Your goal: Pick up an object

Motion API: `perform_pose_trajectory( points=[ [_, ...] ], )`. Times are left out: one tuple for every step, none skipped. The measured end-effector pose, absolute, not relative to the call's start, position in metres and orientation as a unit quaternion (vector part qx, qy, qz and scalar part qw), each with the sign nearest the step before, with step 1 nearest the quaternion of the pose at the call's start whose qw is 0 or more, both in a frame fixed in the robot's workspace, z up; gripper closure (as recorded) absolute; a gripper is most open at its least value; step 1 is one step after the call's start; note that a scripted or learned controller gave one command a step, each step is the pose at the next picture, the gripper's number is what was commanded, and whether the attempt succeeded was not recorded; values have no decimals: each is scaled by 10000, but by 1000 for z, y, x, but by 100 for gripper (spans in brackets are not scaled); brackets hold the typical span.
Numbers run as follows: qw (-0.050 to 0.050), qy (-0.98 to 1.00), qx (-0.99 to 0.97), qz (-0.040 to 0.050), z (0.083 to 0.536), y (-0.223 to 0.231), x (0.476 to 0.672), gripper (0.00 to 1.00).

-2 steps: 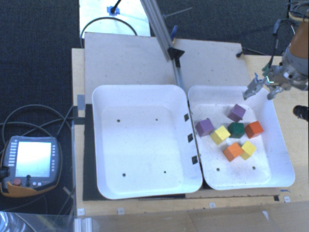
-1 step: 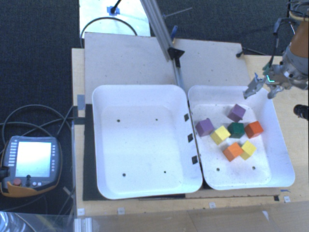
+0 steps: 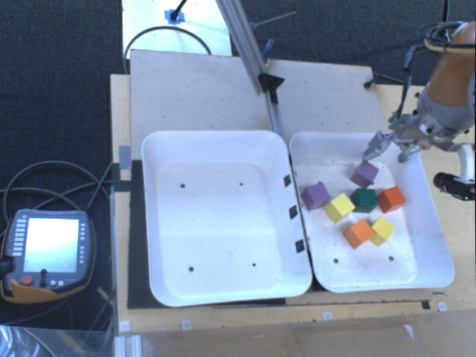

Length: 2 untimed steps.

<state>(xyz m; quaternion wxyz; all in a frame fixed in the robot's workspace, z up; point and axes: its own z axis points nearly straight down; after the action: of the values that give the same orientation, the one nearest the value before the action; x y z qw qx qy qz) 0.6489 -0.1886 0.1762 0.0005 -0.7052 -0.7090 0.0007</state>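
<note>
Several small cubes lie in the right bin: a purple cube near the back, another purple cube at the left, a yellow cube, a dark green cube, a red cube, an orange cube and a second yellow cube. My gripper hangs over the bin's back right part, just above and right of the rear purple cube. Its fingers are spread open with nothing between them.
The left bin stands beside the right one, their rims touching at the middle. A slanted metal pole crosses the board behind the bins. A teach pendant with cables lies on the floor at the left.
</note>
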Motion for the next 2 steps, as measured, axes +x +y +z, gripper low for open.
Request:
perform_pose_trajectory(
  points=[
    [-1,-7085,-7058,3,135,-191,651,0],
    [4,-7089,-7053,5,89,-190,651,0]
  ],
)
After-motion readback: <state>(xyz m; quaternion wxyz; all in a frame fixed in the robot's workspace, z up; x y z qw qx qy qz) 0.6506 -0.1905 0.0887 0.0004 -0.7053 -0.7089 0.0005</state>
